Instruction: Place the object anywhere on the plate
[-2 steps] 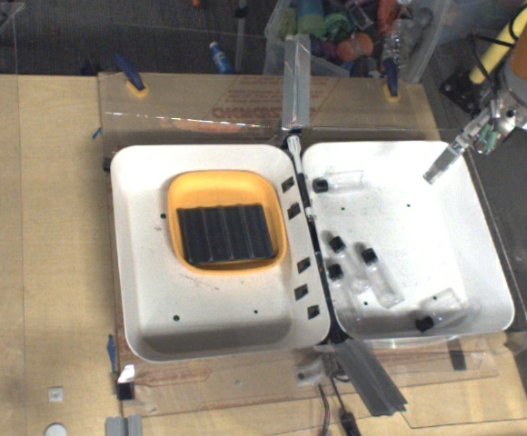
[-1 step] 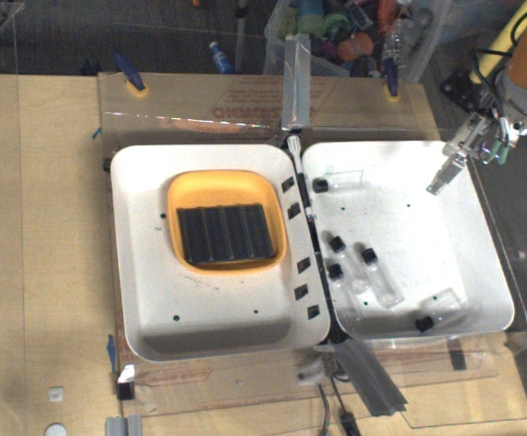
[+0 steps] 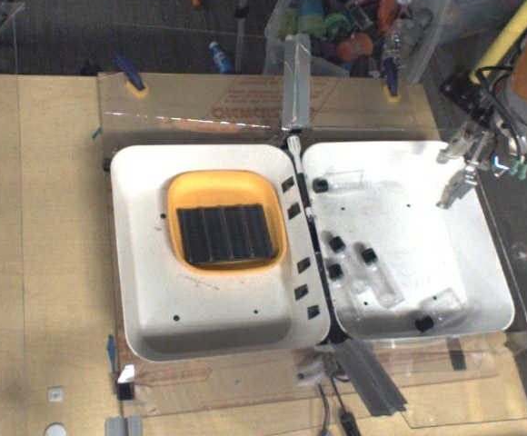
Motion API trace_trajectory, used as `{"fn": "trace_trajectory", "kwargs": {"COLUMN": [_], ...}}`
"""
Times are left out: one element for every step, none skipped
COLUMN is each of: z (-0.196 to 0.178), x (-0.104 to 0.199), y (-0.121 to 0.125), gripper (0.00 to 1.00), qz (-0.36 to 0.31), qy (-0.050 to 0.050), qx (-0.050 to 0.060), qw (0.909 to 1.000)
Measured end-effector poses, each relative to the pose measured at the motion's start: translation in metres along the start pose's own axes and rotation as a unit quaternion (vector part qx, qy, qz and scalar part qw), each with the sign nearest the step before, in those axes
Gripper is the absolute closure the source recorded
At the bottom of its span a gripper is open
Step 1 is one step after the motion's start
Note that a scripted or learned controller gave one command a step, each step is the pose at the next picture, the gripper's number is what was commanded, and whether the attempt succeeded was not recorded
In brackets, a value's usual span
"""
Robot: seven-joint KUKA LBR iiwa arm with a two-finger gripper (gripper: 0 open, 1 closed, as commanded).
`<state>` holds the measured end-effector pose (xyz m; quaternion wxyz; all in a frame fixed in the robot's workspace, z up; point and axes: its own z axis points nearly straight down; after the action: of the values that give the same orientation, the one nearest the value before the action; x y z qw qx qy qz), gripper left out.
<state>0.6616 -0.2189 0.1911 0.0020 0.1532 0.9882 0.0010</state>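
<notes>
I see the arm reaching in from the right, gripper over the right bin's far-right edge. Fingers spread, nothing btwn them. Dark ribbed object sits on the orange plate, left bin.

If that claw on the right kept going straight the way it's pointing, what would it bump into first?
Probably the bare white floor of the right bin. The gripper points down and leftward over its upper right part; the clear, black-capped vials lie further along. Depth is hard to judge.

Plate: yellow-orange, squarish with rounded corners, lying flat in the left bin, toward its upper middle.
Object on plate: dark, flat, rectangular slab with lengthwise ridges, resting on the plate's lower half, reaching almost to its left and right rims.
Pose: level, long side across the plate.
</notes>
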Motion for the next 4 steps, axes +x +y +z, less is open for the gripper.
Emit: {"fn": "trace_trajectory", "kwargs": {"z": [-0.021, -0.007, -0.020, -0.024], "x": [-0.002, 0.001, 0.002, -0.003], "y": [-0.002, 0.012, 0.030, 0.015], "gripper": [0.00, 0.00, 0.00, 0.00], "qz": [-0.106, -0.216, -0.357, -0.402], "qy": [-0.003, -0.001, -0.003, -0.003], "qx": [0.000, 0.000, 0.000, 0.000], "qw": [0.9944, 0.9763, 0.9342, 0.9155]}}
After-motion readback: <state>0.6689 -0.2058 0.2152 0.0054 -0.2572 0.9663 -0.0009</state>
